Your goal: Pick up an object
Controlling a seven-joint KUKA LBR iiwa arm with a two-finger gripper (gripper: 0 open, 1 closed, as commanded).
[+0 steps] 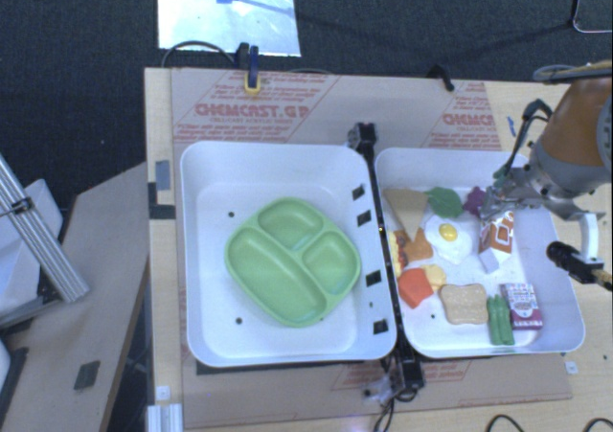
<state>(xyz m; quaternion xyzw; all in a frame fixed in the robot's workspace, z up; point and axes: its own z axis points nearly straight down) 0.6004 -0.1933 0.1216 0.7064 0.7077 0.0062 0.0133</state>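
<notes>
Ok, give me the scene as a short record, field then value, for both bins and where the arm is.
left bin: holds a green divided plate, lying flat
right bin: holds a pile of toy food
toy food seen: fried egg, bread slice, red-orange piece, green leafy piece, small carton, red and white packet
arm: over the right bin's far right part
gripper: low above the carton and the purple piece
grasp: cannot tell
</notes>
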